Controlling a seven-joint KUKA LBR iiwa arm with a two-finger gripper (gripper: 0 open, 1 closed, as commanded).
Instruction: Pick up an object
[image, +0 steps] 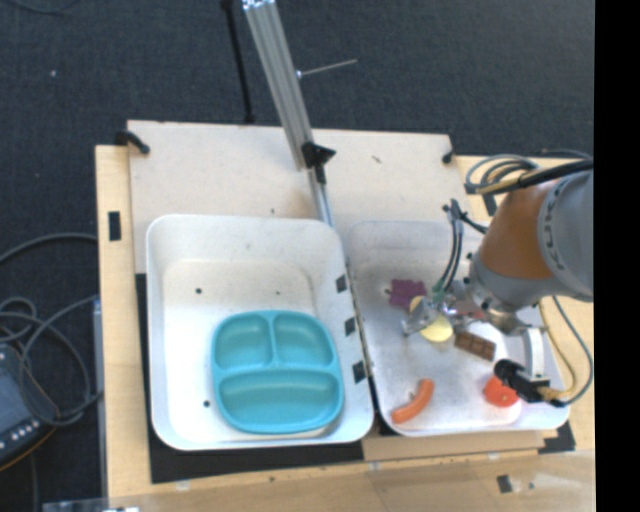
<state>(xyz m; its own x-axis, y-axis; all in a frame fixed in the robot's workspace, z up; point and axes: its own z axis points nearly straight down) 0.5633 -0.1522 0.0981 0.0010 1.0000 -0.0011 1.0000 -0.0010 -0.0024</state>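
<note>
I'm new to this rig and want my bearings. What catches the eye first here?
The teal divided tray in the left bin stands out most. In the right bin, the gripper sits among small items: a yellow piece, a purple one, an orange carrot-like piece.

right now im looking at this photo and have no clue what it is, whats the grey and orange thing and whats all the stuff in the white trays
The grey and orange thing is a robot arm reaching in from the right. One camera fixed above the bench looks down at a slant. At the arm's tip is a two-finger gripper, low in the right bin. It sits right at a small yellow object, but whether it grips it is unclear. Nearby lie a purple piece, a brown block, an orange carrot-like piece and a red-orange object. The left bin holds a blue divided plate.
</note>
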